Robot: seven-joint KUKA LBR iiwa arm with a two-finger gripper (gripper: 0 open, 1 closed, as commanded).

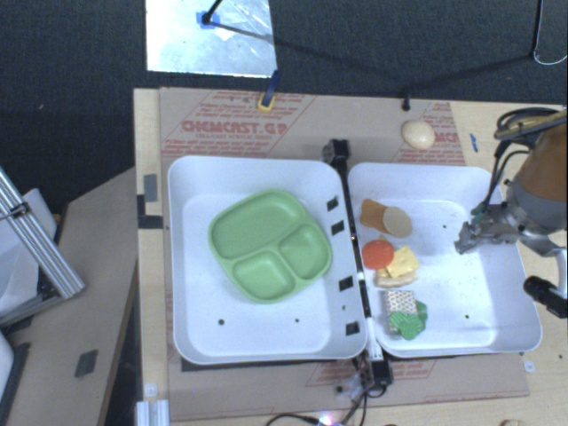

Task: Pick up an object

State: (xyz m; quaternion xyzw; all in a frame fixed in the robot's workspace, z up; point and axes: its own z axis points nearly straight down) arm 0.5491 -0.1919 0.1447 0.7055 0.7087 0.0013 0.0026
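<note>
Toy food pieces lie clustered at the left side of the right bin [497,327], close to the divider between the two bins: a brown and tan round piece [387,217] at the top, a red-orange round piece [378,254] below it, a yellow piece [402,264] touching that one, then a checkered piece [399,301] with a green leafy piece [411,320] at the bottom. The gripper [470,240] hangs over the right half of the same bin, well apart from the cluster, with bare white floor between them; whether it is released or clenched I cannot tell, and nothing shows in its grasp. The left bin [191,238] bears a pale green divided plate [270,245] with three compartments. Beyond the bins, a cream egg-shaped object [418,133] rests on the cardboard sheet [231,122], which carries red printing that reads roughly "CHEMCAST GP". A shiny foil square [213,25] lies on the dark floor behind.
</note>
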